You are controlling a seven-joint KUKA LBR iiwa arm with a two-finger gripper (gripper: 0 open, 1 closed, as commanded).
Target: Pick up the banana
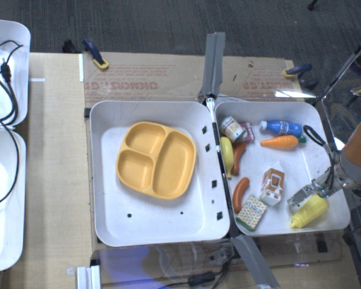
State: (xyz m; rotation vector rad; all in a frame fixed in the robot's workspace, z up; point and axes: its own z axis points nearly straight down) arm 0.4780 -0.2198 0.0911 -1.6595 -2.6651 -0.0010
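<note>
The banana is yellow and lies against the left wall of the right bin, beside a brown sausage and just below a small can. My gripper sits low in the same bin's front right corner, well to the right of the banana. It hangs just above a yellow squeeze bottle. Nothing of the banana is near it.
The right bin also holds a blue bottle, a carrot, a red sausage, a small carton and a green-patterned box. A yellow divided plate lies in the left bin.
</note>
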